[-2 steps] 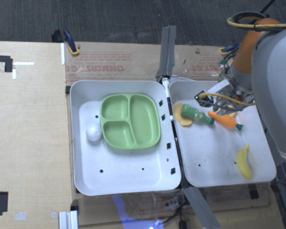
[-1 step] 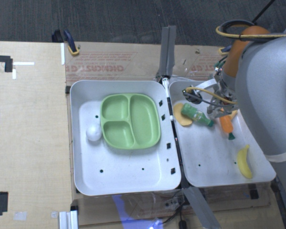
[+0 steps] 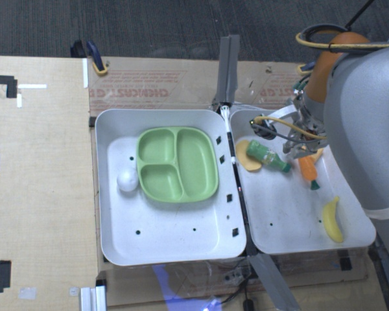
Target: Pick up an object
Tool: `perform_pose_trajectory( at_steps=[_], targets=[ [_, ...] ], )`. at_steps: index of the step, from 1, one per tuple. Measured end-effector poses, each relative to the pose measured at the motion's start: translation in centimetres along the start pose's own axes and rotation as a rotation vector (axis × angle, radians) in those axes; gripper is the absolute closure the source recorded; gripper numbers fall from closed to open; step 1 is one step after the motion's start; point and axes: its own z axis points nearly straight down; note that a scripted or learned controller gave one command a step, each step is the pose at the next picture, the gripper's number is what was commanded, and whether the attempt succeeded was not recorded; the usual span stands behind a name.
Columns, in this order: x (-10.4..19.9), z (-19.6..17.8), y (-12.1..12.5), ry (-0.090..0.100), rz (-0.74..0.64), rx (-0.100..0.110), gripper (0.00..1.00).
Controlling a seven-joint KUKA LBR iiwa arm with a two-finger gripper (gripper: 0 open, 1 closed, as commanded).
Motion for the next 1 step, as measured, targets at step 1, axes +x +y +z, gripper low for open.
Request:
perform_pose_trajectory(
  at_steps=[1],
  targets=[
    [-0.03,-0.89,-0.02,-0.003,-0.005,0.0,1.0]
  ],
)
